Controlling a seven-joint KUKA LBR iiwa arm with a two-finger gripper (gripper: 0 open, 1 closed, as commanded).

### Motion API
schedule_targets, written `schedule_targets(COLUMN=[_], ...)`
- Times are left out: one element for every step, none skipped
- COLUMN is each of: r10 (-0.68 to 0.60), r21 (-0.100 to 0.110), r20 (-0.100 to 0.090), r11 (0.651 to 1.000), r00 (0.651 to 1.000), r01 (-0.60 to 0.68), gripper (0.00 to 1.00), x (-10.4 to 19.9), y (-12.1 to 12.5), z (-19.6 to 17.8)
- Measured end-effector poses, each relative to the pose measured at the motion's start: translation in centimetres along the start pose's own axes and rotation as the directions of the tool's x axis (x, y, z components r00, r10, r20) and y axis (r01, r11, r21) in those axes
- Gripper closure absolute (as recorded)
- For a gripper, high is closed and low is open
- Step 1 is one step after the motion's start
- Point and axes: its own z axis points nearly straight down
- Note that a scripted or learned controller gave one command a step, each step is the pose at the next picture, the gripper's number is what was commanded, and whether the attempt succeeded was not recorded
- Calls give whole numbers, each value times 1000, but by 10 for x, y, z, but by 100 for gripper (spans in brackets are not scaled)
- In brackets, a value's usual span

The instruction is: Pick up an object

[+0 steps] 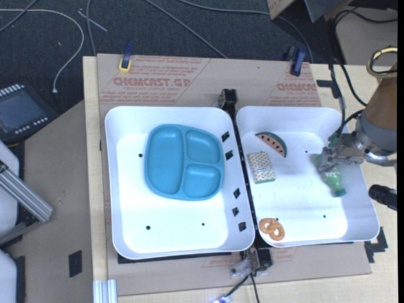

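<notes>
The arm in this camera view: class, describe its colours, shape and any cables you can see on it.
The arm enters at the right edge: a rounded orange-brown band sits above a grey cylindrical wrist. Below it the gripper is a small grey metal assembly with dark parts. Dark cables run close beside it, near the wrist.

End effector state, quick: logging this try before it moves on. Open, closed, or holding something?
End effector: cannot be told; it sits low over the green object in the right bin.
</notes>
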Motion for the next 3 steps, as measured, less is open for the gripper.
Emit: schedule_targets(r10=[-2, -8, -7], r21=[-1, 0, 2], r20=[0, -4, -3], r11=[1000, 1000, 1000], r00=[1000, 1000, 1000], r01=[2, 8, 7], gripper=[100, 100, 100], x=[0, 56, 102], y=[1, 15, 25], z=[-38, -51, -59])
